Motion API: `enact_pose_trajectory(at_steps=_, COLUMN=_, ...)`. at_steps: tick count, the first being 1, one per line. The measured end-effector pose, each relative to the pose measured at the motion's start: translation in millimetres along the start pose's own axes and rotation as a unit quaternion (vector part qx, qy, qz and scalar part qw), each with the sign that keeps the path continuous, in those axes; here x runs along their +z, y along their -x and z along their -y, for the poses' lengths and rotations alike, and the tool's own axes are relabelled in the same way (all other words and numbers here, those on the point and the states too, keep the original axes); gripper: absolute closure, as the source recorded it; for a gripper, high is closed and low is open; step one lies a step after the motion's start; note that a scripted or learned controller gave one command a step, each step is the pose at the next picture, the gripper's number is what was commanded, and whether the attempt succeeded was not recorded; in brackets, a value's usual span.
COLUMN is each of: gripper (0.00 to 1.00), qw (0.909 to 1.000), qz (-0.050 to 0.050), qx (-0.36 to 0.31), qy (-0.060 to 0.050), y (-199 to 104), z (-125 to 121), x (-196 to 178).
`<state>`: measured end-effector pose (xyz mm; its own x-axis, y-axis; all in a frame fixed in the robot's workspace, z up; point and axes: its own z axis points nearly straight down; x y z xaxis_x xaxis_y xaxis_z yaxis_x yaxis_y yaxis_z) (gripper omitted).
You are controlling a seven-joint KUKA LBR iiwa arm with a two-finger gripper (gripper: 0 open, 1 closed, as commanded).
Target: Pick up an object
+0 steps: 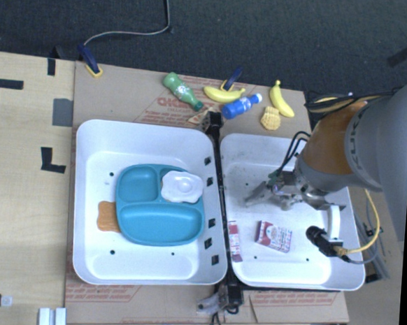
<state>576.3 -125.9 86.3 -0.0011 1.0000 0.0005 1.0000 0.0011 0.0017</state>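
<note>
Grey two-finger gripper (268,189) low over the right white bin's (335,277) middle, fingers spread (gripping nothing), small red-and-white carton (273,236) lying near the front edge, well apart

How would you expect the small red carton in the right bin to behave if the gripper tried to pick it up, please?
The small red carton lies flat on the right bin floor, so it probably won't roll or tip. It looks like thin printed card, likely light and crushable under a firm squeeze. Lying so low, it may slide on the smooth white floor as the gripper closes.
</note>
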Motion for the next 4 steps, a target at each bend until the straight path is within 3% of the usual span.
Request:
enact_pose_trajectory(at_steps=1, gripper=0.00, qw=1.0000, qz=0.001, qx=0.000, qy=0.001, y=-16.4, z=57.6, x=-0.2)
enact_pose_trajectory(at_steps=2, gripper=1.00, qw=1.0000, qz=0.002, qx=0.001, qy=0.002, y=-15.4, z=57.0, x=-10.0)
enact_pose_trajectory(at_steps=3, gripper=0.00, qw=1.0000, qz=0.001, qx=0.001, qy=0.001, y=-15.4, z=57.2, x=-9.8)
enact_pose_trajectory(at_steps=4, gripper=0.00, qw=1.0000, qz=0.002, qx=0.001, qy=0.003, y=-28.3, z=90.4, x=-0.5)
